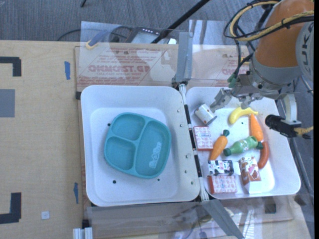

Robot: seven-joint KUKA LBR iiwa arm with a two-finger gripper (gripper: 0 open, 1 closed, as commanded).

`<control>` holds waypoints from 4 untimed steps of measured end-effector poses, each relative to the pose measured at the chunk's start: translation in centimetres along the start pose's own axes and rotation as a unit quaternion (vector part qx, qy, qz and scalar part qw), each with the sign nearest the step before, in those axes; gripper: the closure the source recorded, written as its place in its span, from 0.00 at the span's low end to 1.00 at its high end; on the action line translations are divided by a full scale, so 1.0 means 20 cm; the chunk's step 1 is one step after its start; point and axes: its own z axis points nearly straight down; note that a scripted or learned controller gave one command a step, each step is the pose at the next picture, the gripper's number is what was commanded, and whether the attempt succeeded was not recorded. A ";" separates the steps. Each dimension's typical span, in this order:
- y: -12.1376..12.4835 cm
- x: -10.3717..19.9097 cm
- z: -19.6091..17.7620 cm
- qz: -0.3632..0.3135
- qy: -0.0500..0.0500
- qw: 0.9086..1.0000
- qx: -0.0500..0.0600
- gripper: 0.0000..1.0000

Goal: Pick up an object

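Wooden table (40,133), two white bins; jaws (234,96) hover spread, holding nothing, over right bin (286,183) near banana (240,114). Approach step; next: descend, close on one toy.

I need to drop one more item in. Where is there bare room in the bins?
Left bin: bare floor all around the teal plate, widest along the near edge. Right bin: crowded; the carrot, green bottle and cartons leave little room.
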 end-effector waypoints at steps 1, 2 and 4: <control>0.06 -0.20 0.73 -0.071 -0.001 0.997 -0.005 0.00; -0.17 -0.18 0.76 -0.009 -0.002 1.000 -0.015 0.00; -0.44 -0.21 0.73 0.026 0.000 1.000 -0.002 0.00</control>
